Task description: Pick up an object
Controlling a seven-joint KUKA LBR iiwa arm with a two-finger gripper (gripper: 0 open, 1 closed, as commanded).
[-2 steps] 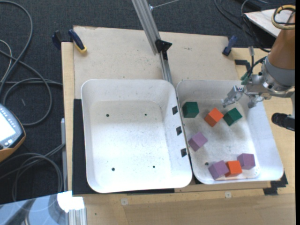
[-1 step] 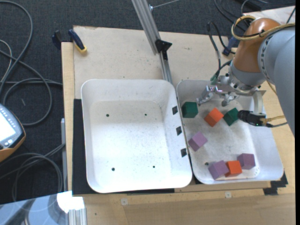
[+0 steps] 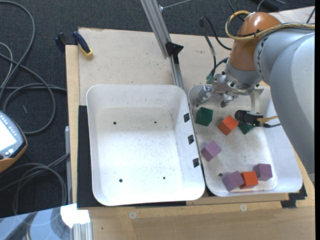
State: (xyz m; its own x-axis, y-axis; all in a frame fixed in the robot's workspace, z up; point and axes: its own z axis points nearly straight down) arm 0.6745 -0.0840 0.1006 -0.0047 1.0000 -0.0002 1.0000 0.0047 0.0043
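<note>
Left bin (image 3: 100, 149): floor bare, open access across its whole width. Right bin (image 3: 285, 176): crowded. Green block (image 3: 204, 116) and orange block (image 3: 228, 125) sit close together at centre frame, directly below the gripper (image 3: 215, 96). A purple block (image 3: 210, 150) lies apart, with bare floor to its right. Purple, orange and purple blocks (image 3: 247, 178) are clustered along the lower rim, touching. Slanted metal rail (image 3: 159, 26) crosses the upper centre

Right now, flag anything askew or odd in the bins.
Nothing looks spilled or damaged. Every block sits inside the right bin; three, a purple block, an orange block and another purple block, bunch against its near wall.
</note>
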